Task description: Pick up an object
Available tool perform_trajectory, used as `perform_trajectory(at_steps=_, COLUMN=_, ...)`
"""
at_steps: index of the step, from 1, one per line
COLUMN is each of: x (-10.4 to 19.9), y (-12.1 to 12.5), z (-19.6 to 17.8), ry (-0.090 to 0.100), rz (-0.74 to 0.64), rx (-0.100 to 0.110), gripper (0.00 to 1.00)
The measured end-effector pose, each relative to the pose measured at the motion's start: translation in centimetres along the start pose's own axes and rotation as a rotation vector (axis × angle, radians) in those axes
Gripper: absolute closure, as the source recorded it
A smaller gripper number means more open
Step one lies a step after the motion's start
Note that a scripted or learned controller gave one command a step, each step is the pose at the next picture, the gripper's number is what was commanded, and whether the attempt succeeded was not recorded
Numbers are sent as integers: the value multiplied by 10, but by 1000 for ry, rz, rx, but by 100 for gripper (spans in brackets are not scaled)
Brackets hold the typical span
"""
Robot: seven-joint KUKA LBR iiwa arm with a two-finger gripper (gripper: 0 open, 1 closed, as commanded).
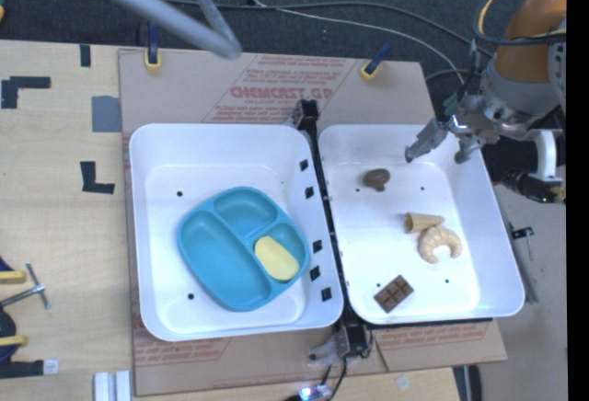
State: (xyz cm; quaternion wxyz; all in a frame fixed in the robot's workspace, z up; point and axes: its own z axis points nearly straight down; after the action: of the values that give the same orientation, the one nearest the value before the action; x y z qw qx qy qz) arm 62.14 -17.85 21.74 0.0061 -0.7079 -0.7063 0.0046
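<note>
Nearest the lens, two white bins are sitting side by side on the bench, and we are working down from them by size. We are seeing the left bin (156,206) carrying a blue tray (221,252) with a yellow piece (277,258) in its right-hand compartment. We are seeing the right bin (488,243) holding four small things, well apart from one another: a croissant (440,244) at centre right, a chocolate square (394,293) toward the near edge, a cone (421,223) just beside the croissant, and a brown lump (375,177) toward the far side.

We are judging all four to be light toy foods, probably stiff and a little slick. We are favouring the croissant: it is the bulkiest, and closing across the thick middle of its arc should keep it from twisting out. The chocolate square is lying flat and low, so fingers may be skating over it. The cone is tapering and could be squirting free.

Reaching in from the right, the arm is hanging its wrist over the right bin's far right corner. The gripper (444,138) is hovering above the floor there with fingers (422,143) spread apart and nothing between them, angled down and leftward, nearest the brown lump yet touching none of the pieces.
</note>
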Motion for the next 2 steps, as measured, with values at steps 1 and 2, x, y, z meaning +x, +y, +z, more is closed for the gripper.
perform_trajectory(at_steps=1, x=1, y=3, z=-9, ry=-2, rz=-4, rx=-14, gripper=0)
perform_trajectory(at_steps=2, x=7, y=11, z=47, ry=-3, rz=-5, rx=-12, gripper=0)
